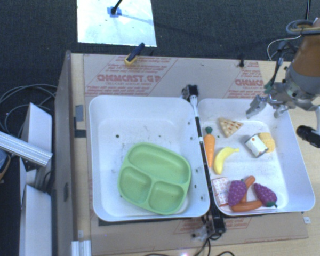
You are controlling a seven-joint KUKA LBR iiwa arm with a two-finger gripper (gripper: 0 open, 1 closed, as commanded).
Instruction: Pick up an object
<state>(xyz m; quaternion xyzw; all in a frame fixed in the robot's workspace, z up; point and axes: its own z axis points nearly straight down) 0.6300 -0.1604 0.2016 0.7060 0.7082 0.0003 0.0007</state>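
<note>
Overhead, grey two-finger gripper (pixel 266 106) with fingers spread, holding nothing, above the right white bin's (pixel 298 169) far edge, yellow plastic banana (pixel 223 158) near that bin's middle, orange toy carrot (pixel 209 143) along its left wall, green sectioned plate (pixel 154 178) in the left white bin (pixel 104 143).

Two shallow white bins, the left bin (pixel 104 143) and right bin (pixel 296 169), sit side by side on a counter (pixel 149 73) lined with printed cardboard. A silvery sheet (pixel 96 15) lies on dark carpet (pixel 26 36); cables (pixel 10 97) trail left.
</note>
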